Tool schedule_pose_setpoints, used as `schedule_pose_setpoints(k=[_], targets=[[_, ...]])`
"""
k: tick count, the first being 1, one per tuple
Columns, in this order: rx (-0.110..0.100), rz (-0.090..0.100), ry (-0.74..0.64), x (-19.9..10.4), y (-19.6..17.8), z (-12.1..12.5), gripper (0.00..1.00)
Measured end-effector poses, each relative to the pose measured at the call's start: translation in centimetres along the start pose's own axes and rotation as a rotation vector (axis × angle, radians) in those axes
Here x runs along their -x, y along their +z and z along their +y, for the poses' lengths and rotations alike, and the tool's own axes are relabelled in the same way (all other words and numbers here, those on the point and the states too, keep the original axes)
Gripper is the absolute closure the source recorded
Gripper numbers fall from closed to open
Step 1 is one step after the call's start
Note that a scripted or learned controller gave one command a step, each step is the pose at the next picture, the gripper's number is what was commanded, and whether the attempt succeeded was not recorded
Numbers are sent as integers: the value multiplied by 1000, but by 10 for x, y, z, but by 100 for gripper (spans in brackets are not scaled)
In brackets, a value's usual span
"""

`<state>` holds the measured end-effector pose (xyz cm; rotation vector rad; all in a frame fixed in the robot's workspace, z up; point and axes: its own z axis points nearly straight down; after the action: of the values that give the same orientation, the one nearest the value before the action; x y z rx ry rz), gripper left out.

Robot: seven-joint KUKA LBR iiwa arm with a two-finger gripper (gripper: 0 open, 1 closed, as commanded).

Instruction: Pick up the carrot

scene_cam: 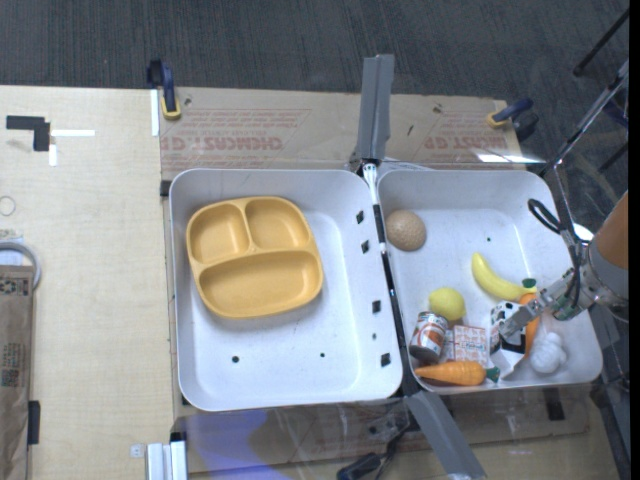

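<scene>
The orange carrot [452, 373] lies flat along the front wall of the right bin [455, 190], its green end pointing right. My gripper [522, 320] is low over the bin's right part, to the right of the carrot and a little farther back. It hangs just below the banana [497, 280] and beside a white lumpy object [547, 353]. The carrot lies apart from the gripper. A small orange patch shows at the gripper's tip, too small to identify.
The right bin also holds a brown round object [405, 230], a lemon [447, 303], a small can [429, 335] and a small printed box [470, 344] just behind the carrot. A yellow divided plate [257, 256] sits in the left bin [270, 368].
</scene>
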<state>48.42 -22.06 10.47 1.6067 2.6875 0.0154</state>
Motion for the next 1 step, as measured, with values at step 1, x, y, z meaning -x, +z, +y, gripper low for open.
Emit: schedule_pose_setpoints(k=[1], targets=[[-12,3,-83,-2,-24,-5,0]])
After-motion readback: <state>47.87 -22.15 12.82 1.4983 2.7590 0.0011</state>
